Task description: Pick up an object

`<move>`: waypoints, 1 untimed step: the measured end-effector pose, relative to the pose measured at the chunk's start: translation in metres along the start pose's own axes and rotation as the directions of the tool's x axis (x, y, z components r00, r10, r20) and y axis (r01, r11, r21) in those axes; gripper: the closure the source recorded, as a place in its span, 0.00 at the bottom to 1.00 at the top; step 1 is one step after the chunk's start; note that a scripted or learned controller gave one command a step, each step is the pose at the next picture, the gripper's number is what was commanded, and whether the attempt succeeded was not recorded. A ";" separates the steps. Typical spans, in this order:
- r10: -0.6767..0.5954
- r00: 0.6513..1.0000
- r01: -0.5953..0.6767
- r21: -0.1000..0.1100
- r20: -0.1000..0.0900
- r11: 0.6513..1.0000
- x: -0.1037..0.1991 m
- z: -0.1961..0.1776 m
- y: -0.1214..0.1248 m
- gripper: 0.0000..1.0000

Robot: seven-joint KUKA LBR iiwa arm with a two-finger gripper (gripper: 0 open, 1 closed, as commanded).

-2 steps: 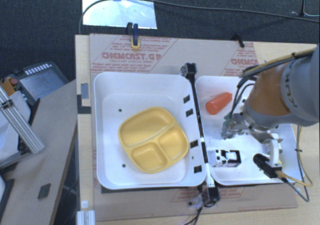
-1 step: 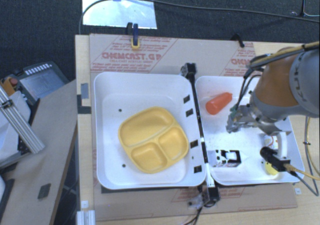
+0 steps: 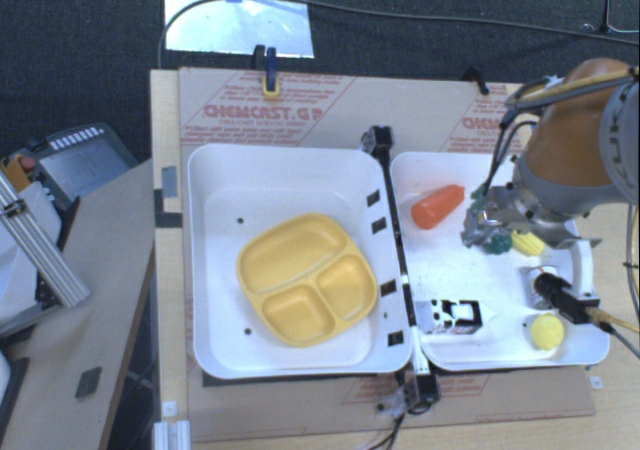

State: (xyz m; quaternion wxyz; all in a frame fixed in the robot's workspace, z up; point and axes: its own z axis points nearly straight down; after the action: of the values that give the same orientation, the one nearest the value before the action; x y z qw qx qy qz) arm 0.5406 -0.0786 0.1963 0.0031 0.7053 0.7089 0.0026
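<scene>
Gripper (image 3: 487, 231) low in right bin (image 3: 500, 343), touching teal item (image 3: 497, 244); finger state indeterminate. Orange carrot (image 3: 437, 206) just left. Yellow ball (image 3: 546, 331) near front. Yellow tray (image 3: 306, 279) in left bin (image 3: 215, 238).

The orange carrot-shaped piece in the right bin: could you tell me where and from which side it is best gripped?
Grip the orange piece across its thicker middle, coming straight down from above. It lies flat on the right bin's floor, long axis slanting up to the view's right, with bare floor along both long sides for the fingers. Closing across the narrow width looks safer than along its tapering length.
</scene>
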 end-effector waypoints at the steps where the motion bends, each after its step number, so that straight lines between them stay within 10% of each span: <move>1: 0.001 1.000 -0.001 0.002 0.000 1.000 -0.003 -0.045 -0.003 1.00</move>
State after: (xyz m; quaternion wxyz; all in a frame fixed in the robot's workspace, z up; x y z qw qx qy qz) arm 0.5376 -0.0812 0.2410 0.0025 0.7056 0.7086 0.0019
